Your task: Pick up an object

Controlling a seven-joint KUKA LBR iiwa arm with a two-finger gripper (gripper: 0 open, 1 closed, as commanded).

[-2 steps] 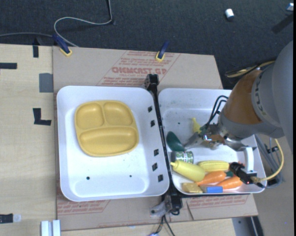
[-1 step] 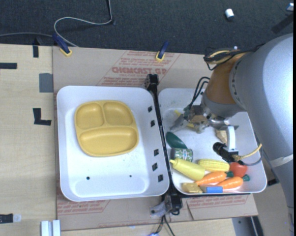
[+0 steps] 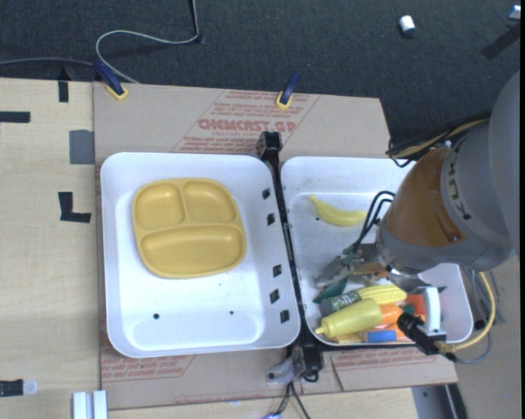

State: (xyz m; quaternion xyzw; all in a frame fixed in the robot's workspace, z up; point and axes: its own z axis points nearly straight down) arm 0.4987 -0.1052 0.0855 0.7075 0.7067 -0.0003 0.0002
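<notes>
Right bin (image 3: 332,168): gripper (image 3: 348,267) low among the clutter, finger spacing cannot be told. Banana (image 3: 337,213) lies above it, apart. Yellow bottle (image 3: 350,319) and corn cob (image 3: 386,295) lie just below it. Left bin (image 3: 114,234): yellow divided plate (image 3: 190,227), well apart from the arm.

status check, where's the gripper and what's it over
Gripper low in right white bin, above toy pile. Yellow plastic bottle and corn cob just below it. Yellow banana apart, upper bin. Nothing seen gripped.
</notes>
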